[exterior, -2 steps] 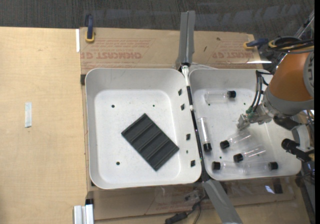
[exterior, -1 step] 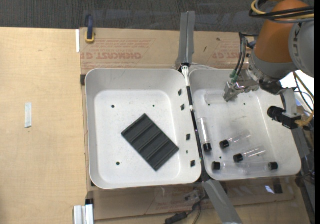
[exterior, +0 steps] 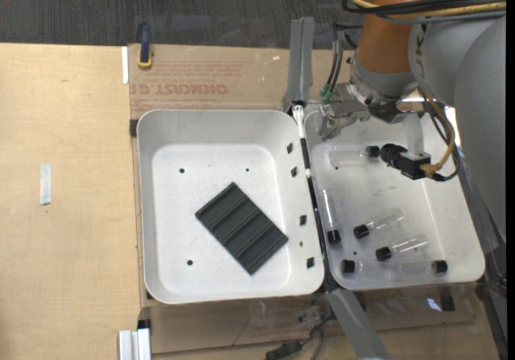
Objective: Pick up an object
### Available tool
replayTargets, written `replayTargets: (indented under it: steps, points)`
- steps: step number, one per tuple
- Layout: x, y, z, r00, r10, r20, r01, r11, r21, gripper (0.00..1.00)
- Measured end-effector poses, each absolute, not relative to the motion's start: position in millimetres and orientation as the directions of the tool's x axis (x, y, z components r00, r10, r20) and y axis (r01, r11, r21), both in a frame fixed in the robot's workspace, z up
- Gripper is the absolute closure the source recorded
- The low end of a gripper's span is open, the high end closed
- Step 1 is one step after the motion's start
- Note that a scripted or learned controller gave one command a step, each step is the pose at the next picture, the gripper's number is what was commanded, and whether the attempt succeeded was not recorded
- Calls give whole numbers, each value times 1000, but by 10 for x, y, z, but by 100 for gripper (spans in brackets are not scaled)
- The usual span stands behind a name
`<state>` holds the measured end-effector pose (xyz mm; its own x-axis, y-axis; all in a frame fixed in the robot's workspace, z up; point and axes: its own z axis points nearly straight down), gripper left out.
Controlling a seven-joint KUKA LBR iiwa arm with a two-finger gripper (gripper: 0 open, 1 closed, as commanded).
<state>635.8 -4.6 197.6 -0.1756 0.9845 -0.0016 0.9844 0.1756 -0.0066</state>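
A dark grey ribbed slab (exterior: 241, 227) lies flat and askew in the middle of the left bin (exterior: 149, 189). Several clear tubes with black caps are scattered in the right bin (exterior: 465, 225): one (exterior: 380, 225) near the middle, one (exterior: 401, 249) below it, and a long one (exterior: 329, 215) along the left wall. Another tube (exterior: 352, 155) lies near the bin's far side. My gripper (exterior: 334, 121) hangs over the far left corner of the right bin, below the orange band (exterior: 398, 4), with its tips hidden among wrist hardware. I see nothing held in it.
The grey arm (exterior: 471, 44) covers the upper right, with a black plug on a yellow cable (exterior: 405, 159) dangling over the right bin. Cardboard (exterior: 201, 80) lies behind the bins. Bare wooden bench (exterior: 64, 189) stretches to the left. A metal divider (exterior: 302, 52) stands between the bins.
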Motion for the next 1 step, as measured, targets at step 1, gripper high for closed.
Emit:
replayTargets:
  steps: [1]
  points:
    - [6358, -46, 1977, -175, 985, -2, 984, 175, -7, 0]
